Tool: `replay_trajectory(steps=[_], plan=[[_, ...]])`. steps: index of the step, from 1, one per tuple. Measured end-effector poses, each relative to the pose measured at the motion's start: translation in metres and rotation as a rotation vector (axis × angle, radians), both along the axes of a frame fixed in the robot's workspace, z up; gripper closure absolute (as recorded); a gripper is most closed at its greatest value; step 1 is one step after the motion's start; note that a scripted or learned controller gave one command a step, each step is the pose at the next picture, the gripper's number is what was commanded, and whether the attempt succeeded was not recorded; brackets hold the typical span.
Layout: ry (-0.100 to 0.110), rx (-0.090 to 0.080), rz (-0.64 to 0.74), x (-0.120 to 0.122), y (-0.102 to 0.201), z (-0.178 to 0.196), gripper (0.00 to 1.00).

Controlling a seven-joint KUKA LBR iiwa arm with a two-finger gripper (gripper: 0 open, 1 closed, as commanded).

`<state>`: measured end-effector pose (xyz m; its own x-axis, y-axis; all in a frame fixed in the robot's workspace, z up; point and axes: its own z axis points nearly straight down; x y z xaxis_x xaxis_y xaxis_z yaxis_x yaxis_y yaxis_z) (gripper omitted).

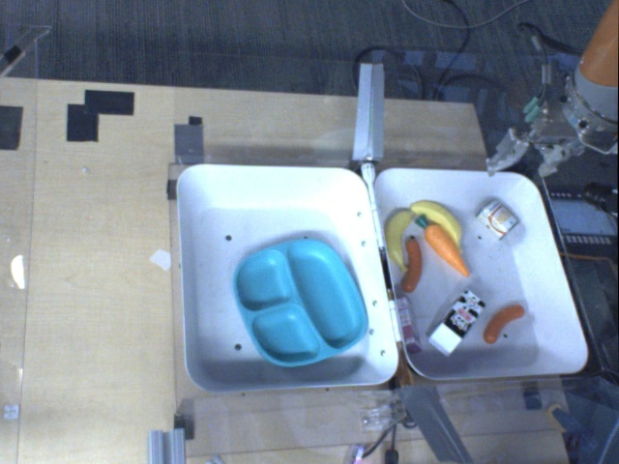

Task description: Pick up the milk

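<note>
While end effector [530, 153] hovers past right bin's [556, 351] far corner, fingers spread, gripping nothing, small black-and-white cardboard milk carton [458, 322] lies toppled well below it, beside reddish sausage [503, 323], untouched.

This is a robotics lab: a pale wooden bench [97, 288] carries two white bins [203, 356] clamped by metal brackets [368, 114], black marker shapes [97, 112] sit on the benchtop, and loose cables [455, 13] trail over grey carpet [193, 8].
</note>
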<state>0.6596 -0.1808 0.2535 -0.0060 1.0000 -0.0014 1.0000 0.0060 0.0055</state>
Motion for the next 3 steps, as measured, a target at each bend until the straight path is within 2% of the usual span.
replay_trajectory(steps=[1, 2, 3], plan=[[-0.003, -0.001, -0.051, -0.004, 0.016, 0.124, 0.0], [0.0, 0.0, -0.157, 0.01, 0.017, 0.085, 0.0], [0.001, 0.003, -0.495, 0.01, 0.029, 0.027, 0.0]])
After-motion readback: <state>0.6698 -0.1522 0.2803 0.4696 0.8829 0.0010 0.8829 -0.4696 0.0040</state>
